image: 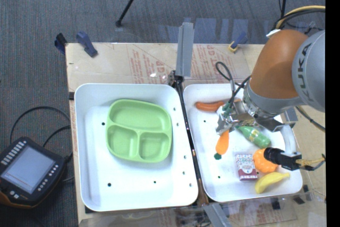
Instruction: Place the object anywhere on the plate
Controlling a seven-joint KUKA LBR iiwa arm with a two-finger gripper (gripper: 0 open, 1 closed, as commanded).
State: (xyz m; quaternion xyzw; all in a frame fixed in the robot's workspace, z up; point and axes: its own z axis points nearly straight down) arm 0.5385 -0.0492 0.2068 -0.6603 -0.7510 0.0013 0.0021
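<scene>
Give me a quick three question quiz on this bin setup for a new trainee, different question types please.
1. True or false: the green plate lies in the left bin.
2. Multiple choice: which item lies nearest the gripper? A) banana B) carrot C) small carton
3. Fill in: the plate has ___ compartments.

Key: 1 true. 2 B. 3 three.
</scene>
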